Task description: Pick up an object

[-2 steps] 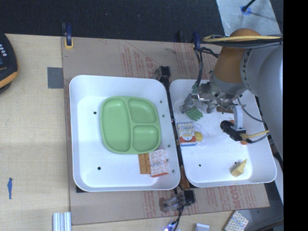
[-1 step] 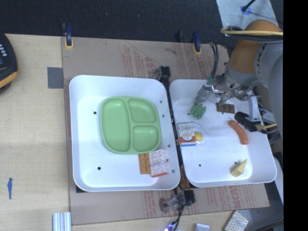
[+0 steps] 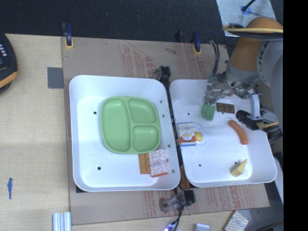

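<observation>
Two white bins (image 3: 77, 129) share the surface; the claw (image 3: 210, 101) sits low over a green block (image 3: 208, 111), probably lining up a grasp; its grip cannot be told.

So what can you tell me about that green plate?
The green plate is pale green and looks like smooth plastic. It is a rounded square with a raised rim and three compartments: one long one on the left side and two smaller ones on the right. It lies flat, right way up, near the middle of the left bin. Nothing lies in it. A small red-and-white packet sits just off its lower right corner, very close; whether they touch cannot be told.
</observation>
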### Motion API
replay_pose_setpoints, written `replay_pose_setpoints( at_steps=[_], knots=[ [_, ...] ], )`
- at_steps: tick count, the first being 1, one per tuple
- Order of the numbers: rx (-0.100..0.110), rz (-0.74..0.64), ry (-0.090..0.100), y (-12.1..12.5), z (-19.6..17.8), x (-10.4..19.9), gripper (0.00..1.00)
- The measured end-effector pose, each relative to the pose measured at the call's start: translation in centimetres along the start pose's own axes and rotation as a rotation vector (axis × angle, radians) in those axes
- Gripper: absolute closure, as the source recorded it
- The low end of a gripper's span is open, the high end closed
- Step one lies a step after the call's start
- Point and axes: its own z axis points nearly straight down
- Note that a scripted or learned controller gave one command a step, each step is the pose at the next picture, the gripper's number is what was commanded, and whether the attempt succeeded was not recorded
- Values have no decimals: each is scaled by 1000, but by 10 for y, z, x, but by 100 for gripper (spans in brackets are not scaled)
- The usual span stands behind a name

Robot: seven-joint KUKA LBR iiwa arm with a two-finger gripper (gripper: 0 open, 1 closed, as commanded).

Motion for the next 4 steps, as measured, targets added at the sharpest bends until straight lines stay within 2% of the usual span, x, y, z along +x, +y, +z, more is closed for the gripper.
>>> replay_pose_setpoints(
  at_steps=[1, 2, 3, 4],
  knots=[
    [1, -1, 0, 0, 0, 0, 0],
    [3, -2, 0, -4, 22, 5, 0],
    [4, -3, -1, -4, 10, 4, 100],
    [0, -7, 3, -59, -84, 79, 100]
  ],
)
